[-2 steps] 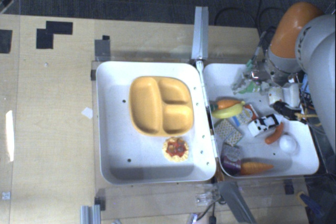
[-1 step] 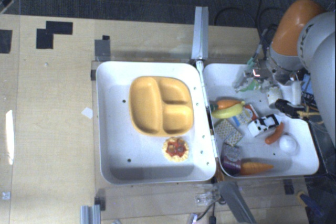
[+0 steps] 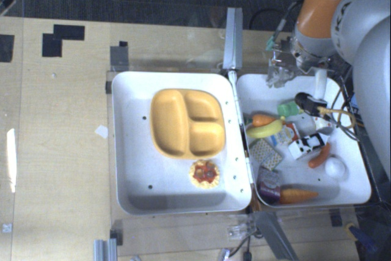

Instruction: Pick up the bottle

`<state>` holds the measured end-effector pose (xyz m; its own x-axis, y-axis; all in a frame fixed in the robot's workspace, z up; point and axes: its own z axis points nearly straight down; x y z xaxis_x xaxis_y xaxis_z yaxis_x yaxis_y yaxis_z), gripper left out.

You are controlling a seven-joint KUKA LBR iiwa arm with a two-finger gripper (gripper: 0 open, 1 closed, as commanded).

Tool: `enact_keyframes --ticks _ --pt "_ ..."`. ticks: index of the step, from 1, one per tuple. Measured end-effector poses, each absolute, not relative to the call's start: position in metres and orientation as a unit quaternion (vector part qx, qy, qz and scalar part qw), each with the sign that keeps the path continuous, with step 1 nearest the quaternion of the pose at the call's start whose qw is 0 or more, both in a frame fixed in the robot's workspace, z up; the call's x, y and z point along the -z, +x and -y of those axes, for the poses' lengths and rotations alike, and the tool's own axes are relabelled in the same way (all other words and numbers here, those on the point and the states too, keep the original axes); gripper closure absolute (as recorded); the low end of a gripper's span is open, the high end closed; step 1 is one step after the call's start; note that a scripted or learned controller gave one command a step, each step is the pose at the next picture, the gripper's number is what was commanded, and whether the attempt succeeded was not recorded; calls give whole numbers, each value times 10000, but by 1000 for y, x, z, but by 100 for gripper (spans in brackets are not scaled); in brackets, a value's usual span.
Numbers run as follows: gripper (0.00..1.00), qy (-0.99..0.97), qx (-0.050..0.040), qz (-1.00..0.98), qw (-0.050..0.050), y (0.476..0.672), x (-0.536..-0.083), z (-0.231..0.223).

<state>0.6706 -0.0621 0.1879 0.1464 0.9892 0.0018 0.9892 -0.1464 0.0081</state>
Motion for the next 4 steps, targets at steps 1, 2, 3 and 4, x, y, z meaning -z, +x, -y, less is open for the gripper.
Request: enact_keyframes --ticks 1,2,3,4 --pt "100 7591 -29 -6509 25 670 -260 58" --pt "0 7591 -28 -6509 25 670 -260 58" --pt "0 7500 -16 -6614 23 670 -189 134" --pt "0 8182 -17 -5750 8 670 -123 99"
